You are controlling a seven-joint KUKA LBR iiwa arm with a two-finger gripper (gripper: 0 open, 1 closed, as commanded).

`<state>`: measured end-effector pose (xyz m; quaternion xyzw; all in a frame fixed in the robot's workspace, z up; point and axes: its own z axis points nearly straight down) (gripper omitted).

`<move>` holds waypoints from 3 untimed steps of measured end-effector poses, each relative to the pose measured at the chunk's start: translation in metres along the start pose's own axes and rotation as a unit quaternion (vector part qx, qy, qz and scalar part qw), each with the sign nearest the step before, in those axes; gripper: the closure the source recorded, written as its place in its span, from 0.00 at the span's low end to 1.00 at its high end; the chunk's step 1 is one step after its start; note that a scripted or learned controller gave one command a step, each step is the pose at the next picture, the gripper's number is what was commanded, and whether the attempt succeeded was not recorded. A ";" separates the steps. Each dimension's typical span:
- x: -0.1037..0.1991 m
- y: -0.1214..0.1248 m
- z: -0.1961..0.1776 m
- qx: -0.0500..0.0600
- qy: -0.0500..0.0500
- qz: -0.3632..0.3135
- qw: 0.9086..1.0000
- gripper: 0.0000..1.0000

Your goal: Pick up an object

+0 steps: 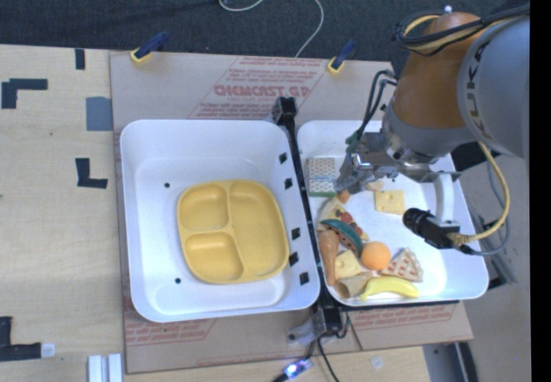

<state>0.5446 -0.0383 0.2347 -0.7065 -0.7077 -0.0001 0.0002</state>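
My gripper (355, 175) hangs over the upper middle of the right bin (465, 281), just above the top of a pile of toy food. The pile holds an orange ball (375, 255), a banana (388, 288), a carrot (330, 256), a pizza slice (405, 266) and a dark multicoloured piece (345, 228). A cheese square (389, 200) lies to the right of the gripper, and a pale checkered block (321, 172) to its left. The fingers are dark and blurred against the wrist.
The left bin (138, 157) holds a yellow divided plate (232, 229). A black divider (293, 174) runs between the bins. The arm's grey and orange body (448, 79) covers the right bin's upper right. A black cable (439, 230) crosses the right bin's right side.
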 end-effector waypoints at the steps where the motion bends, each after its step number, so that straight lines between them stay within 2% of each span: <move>1: -0.001 0.002 0.002 0.001 0.000 0.000 1.000 1.00; 2: -0.011 -0.001 0.016 0.002 -0.001 0.001 1.000 1.00; 3: 0.003 -0.008 0.003 0.000 0.000 0.000 1.000 1.00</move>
